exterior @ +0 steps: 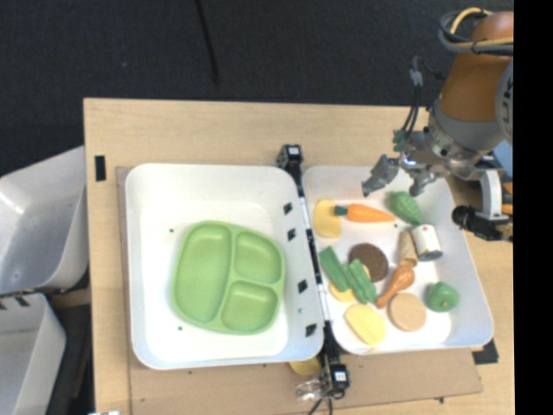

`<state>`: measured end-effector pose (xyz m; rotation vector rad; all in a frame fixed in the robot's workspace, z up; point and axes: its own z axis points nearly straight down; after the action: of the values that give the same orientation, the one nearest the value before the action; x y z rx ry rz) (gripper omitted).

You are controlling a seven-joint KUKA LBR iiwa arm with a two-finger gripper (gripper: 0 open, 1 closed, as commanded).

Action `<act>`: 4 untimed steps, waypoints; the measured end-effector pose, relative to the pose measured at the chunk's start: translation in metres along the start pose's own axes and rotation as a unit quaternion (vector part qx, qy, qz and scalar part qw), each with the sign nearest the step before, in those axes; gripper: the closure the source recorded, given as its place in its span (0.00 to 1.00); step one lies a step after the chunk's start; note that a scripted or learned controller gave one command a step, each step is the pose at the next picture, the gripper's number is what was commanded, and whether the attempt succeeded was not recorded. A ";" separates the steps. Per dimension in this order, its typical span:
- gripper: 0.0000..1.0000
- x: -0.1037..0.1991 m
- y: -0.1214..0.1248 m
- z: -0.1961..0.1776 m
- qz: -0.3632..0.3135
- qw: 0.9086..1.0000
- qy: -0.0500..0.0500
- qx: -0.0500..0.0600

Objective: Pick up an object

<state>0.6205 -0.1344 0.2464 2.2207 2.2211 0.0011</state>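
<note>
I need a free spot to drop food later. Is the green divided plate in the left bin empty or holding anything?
Empty. The green divided plate shows bare green in all three compartments; the toy food lies in the right bin.

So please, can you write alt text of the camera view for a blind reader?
A robot gripper, fingers open and holding nothing, hangs above the far end of the right bin, near a toy carrot among other play food. The left bin holds a green divided plate.
</note>
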 end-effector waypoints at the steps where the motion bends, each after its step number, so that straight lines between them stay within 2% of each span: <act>1: 0.00 0.067 0.048 0.047 -0.004 1.000 0.000 0.000; 2: 0.00 0.072 0.031 0.044 0.000 1.000 -0.001 -0.002; 3: 0.00 0.161 0.071 0.045 -0.005 1.000 0.001 -0.002; 4: 0.00 0.137 0.049 -0.003 0.000 1.000 0.000 -0.002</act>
<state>0.6696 0.0026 0.2500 2.2190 2.2190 0.0045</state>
